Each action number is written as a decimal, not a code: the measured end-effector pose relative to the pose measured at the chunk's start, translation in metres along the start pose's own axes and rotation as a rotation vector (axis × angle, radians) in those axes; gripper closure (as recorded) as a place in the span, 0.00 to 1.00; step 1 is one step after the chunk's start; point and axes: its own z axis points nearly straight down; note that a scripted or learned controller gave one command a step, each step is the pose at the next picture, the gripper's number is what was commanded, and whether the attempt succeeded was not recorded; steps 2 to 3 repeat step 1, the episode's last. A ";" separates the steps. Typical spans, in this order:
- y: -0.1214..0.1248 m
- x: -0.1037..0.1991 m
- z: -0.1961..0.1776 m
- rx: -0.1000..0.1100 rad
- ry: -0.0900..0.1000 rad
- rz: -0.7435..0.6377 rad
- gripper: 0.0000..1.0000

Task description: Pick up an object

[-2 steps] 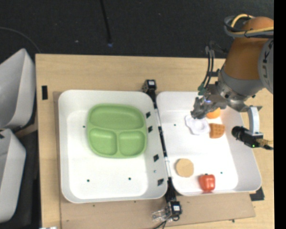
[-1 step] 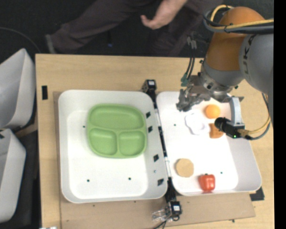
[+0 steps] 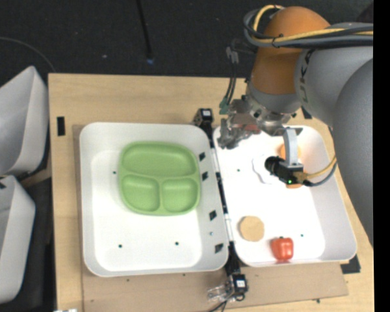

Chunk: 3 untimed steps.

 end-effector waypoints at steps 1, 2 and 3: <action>0.015 0.054 -0.011 -0.002 0.002 -0.002 1.00; 0.015 0.054 -0.011 -0.002 0.002 -0.002 1.00; 0.015 0.054 -0.011 -0.002 0.002 -0.002 1.00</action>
